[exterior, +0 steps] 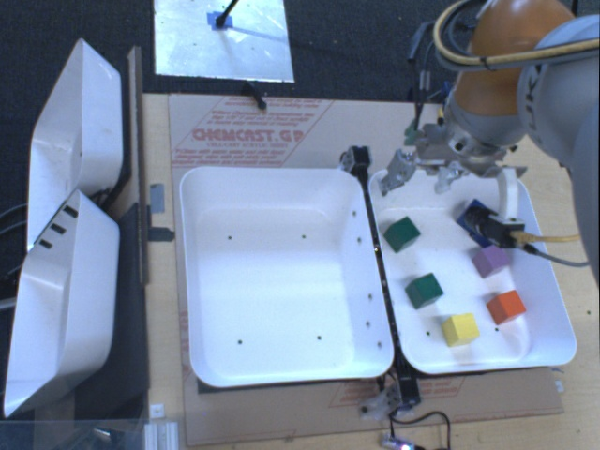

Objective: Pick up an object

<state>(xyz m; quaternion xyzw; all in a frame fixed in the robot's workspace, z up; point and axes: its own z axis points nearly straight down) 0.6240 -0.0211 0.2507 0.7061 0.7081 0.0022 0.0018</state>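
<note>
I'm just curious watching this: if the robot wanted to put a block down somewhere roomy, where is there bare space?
The left bin has open white floor from wall to wall. The right bin is crowded: two green blocks, a yellow block, an orange block and a purple block spread across it, with the hand over its far end.

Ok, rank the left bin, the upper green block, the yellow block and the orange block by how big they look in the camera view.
Largest to smallest:
1. Left bin, by far the largest.
2. Upper green block, slightly larger-looking than the other two.
3. Yellow block and orange block: they look about alike, so I won't rank them.
</note>
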